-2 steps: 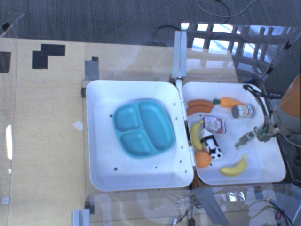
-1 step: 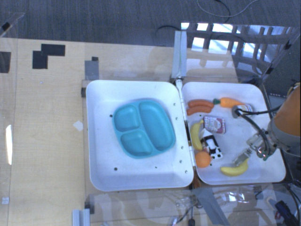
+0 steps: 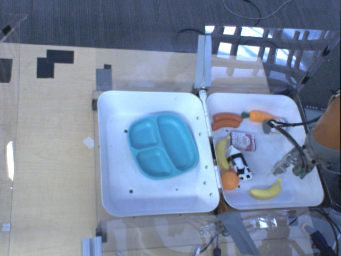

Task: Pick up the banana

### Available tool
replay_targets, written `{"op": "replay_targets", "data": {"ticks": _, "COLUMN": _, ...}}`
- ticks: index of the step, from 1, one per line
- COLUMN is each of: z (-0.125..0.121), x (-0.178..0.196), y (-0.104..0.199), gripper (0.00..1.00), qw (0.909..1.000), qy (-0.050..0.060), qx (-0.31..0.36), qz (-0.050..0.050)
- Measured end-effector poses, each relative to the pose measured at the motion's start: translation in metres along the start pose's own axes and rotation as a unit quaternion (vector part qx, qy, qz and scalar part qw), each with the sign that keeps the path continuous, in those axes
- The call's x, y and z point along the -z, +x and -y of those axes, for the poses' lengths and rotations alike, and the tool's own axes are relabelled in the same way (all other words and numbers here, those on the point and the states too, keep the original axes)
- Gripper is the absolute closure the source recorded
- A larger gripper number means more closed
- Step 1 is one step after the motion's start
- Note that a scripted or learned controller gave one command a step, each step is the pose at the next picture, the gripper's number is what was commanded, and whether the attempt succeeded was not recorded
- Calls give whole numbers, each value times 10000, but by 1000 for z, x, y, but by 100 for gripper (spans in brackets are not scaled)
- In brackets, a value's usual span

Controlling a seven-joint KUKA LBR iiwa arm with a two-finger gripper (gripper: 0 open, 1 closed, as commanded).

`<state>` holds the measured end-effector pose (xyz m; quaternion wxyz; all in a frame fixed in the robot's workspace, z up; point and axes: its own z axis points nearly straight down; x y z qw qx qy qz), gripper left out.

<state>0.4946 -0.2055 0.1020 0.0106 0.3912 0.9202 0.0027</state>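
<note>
A curved yellow banana [image 3: 266, 190] lies near the front of the right bin [image 3: 298, 104]. A second long yellow fruit [image 3: 221, 153] lies along that bin's left wall. My gripper [image 3: 291, 169] hangs over the right side of the same bin, just up and to the right of the curved banana and apart from it. Its fingers stand open with nothing between them.
The right bin also holds two red sausages [image 3: 226, 121], a carrot [image 3: 260, 116], a red-and-white packet [image 3: 243, 141], a black-and-white toy [image 3: 240, 166] and an orange [image 3: 230, 181]. A blue divided plate [image 3: 162, 145] lies in the left bin [image 3: 114, 196]. A black cable [image 3: 287, 135] loops toward the arm.
</note>
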Motion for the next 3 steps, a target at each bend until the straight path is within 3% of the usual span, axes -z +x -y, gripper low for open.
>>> {"op": "replay_targets", "data": {"ticks": 1, "z": 0, "x": 0, "y": 0, "gripper": 0, "qw": 10000, "qy": 1, "qx": 0, "qz": -1}}
{"op": "replay_targets", "data": {"ticks": 2, "z": -1, "x": -11, "y": 6, "gripper": 0, "qw": 9996, "qy": 30, "qx": 283, "qz": -7}}
{"op": "replay_targets", "data": {"ticks": 3, "z": -4, "x": 0, "y": 4, "gripper": 100, "qw": 9996, "qy": 8, "qx": 284, "qz": 9}}
